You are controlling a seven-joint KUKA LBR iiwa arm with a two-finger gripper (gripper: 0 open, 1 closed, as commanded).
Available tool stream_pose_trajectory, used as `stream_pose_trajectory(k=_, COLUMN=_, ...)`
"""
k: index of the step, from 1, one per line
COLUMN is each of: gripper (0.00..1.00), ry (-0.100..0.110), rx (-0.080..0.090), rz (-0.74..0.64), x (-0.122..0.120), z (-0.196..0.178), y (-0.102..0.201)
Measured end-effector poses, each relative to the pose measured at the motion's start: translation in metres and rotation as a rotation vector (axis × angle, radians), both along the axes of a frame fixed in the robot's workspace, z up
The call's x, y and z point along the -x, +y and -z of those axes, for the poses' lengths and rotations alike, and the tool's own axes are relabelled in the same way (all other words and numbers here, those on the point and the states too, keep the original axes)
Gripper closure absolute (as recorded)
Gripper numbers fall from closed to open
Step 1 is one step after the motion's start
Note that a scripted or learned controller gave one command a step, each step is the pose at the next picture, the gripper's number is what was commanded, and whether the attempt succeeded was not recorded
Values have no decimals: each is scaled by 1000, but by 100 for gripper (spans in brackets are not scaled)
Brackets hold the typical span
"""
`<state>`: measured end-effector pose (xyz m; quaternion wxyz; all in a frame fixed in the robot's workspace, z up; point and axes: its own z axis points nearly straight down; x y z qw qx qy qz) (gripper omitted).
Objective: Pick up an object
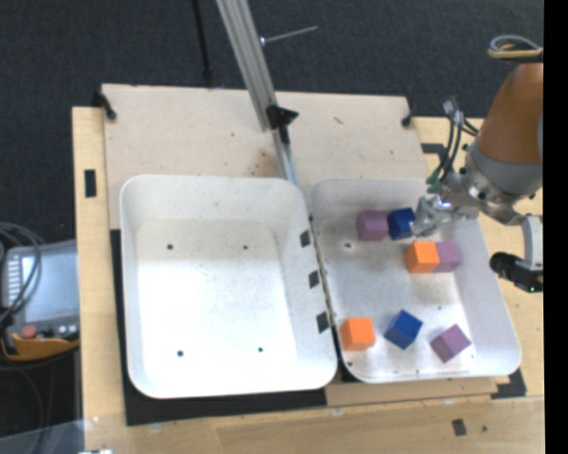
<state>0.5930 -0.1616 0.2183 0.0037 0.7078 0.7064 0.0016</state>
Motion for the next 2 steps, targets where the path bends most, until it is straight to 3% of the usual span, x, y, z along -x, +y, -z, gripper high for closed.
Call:
stream_pose_trajectory(k=1, gripper=100, ry=5, rx=-1, rz=-1, x=-1, z=2, y=-1)
stream_pose_trajectory(k=2, gripper=100, ry=6, rx=-4, rz=-8, x=10, z=-5, y=40)
